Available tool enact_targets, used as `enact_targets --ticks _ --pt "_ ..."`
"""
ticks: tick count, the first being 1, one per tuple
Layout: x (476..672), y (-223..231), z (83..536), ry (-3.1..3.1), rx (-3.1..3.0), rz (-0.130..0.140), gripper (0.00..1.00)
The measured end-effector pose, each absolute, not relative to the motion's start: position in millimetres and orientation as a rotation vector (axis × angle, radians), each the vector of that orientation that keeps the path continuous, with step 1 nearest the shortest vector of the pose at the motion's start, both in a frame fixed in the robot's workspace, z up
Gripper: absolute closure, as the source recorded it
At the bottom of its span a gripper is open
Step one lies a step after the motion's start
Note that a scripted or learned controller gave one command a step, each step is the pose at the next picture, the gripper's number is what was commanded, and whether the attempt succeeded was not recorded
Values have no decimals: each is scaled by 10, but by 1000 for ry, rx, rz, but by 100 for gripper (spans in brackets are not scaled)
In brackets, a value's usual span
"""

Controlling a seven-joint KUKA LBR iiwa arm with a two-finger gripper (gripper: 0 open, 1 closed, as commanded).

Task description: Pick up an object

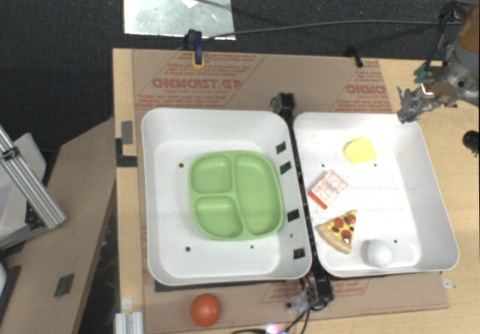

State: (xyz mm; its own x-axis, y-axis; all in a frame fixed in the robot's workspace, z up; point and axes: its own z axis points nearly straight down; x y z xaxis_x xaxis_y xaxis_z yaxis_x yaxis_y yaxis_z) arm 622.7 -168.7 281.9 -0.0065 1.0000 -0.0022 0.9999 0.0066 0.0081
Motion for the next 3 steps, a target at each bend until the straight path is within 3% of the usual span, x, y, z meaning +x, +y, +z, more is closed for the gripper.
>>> enact_targets --ticks 3 --pt "6498 -168 2584 2231 2211 3 100"
